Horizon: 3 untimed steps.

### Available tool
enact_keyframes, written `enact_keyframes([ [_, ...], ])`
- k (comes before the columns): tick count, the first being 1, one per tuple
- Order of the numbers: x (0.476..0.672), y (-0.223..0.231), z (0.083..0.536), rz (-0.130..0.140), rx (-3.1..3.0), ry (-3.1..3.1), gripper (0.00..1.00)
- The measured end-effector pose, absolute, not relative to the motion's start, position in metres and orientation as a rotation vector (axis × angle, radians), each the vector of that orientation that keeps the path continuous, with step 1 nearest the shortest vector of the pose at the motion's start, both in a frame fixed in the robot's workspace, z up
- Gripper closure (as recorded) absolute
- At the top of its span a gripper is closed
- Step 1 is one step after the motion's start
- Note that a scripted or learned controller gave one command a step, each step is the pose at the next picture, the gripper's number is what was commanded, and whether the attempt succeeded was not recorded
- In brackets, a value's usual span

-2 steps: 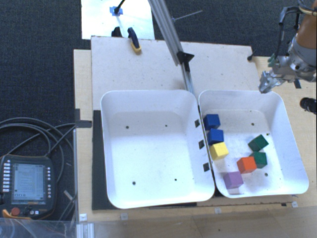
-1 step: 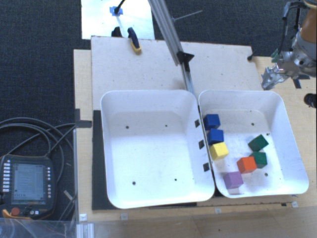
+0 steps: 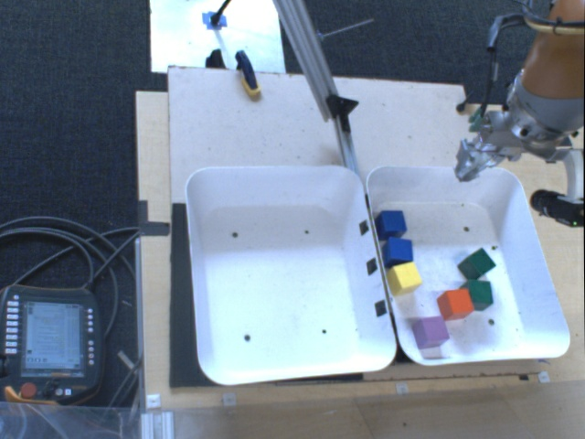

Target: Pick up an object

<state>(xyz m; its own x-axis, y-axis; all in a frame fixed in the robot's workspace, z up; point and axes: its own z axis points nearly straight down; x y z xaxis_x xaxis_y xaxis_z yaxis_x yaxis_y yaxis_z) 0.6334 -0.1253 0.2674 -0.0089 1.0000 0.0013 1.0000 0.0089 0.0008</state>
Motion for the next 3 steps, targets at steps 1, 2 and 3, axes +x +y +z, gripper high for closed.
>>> enact_keyframes([
  [1,0.615,-0.081,0.259,-0.002,-2.211,-2.231,1.0],
  [2,0.607,-0.027,0.268,-0.004,-2.209,-2.233,1.0],
  [3,0.593,0.026,0.273,-0.003,-2.207,-2.233,1.0],
])
